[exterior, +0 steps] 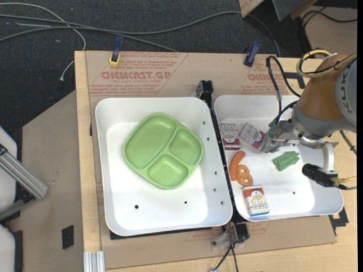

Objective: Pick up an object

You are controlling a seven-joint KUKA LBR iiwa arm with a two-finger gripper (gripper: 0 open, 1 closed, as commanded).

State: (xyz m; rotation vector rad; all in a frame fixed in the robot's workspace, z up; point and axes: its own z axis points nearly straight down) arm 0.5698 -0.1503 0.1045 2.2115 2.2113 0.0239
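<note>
A: Where does the claw (272, 139) sit?

B: Low in the right bin (317, 205), at the end of the grey arm (323, 103) with its orange band. Whether it is wide, narrow or holding anything cannot be told; the wrist hides that.

A: What lies closest to it?

B: A small crinkled packet (249, 135) just to its left, and a green block (285, 161) just below. Either could be the object to lift. The packet looks light and soft, likely slippery foil, so a pinch across its middle seems safest. The green piece looks stiff and light; gripping across its short sides should serve.

A: And further out?

B: An orange ringed piece (240, 170) near the bin's left wall, a red-and-white wrapper (229, 136) above it, and a small carton (256, 200) toward the front edge. The left bin (108, 152) holds a green divided plate (163, 150), broad and shallow, awkward for two fingers.

A: The setting?

B: Both bins rest on a cardboard sheet (142, 67) over the counter, clipped at the back with a blue clamp (117, 49). Cables (39, 21) trail across dark carpet (170, 16) behind.
</note>
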